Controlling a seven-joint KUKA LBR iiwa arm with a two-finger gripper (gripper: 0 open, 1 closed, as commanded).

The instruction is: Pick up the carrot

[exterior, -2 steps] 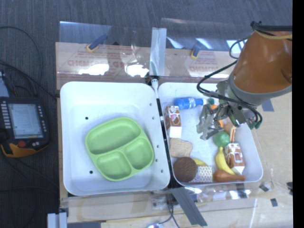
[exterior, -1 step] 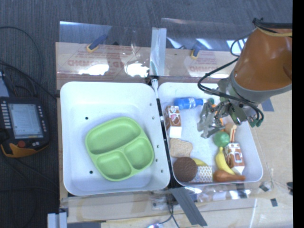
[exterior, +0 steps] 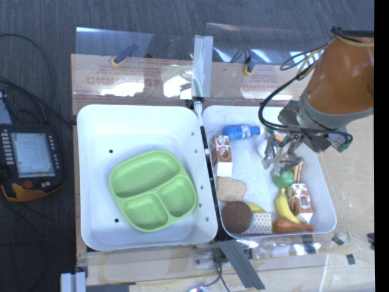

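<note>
The gripper (exterior: pixel 281 158) hangs low inside the right bin (exterior: pixel 325 187), in its upper right part, with the orange band of the arm (exterior: pixel 340 78) above it toward the bin's far right corner. Whether its fingers stand apart or together cannot be told, since they blur into the things beneath them. The carrot (exterior: pixel 298 173) lies just below the gripper in the right bin, a thin orange piece with a green top (exterior: pixel 282 178) beside it; only part of it shows.

Measured from the right bin: a blue bottle (exterior: pixel 241 131) lies near its top edge, a small carton (exterior: pixel 222 149) stands along its left wall, and a round brown item (exterior: pixel 236 216) sits in its lower left corner. A banana (exterior: pixel 281 204) and a second carton (exterior: pixel 301 201) lie toward its lower right. Left of the right bin, the other bin (exterior: pixel 91 163) holds a green divided plate (exterior: pixel 153 190).
</note>
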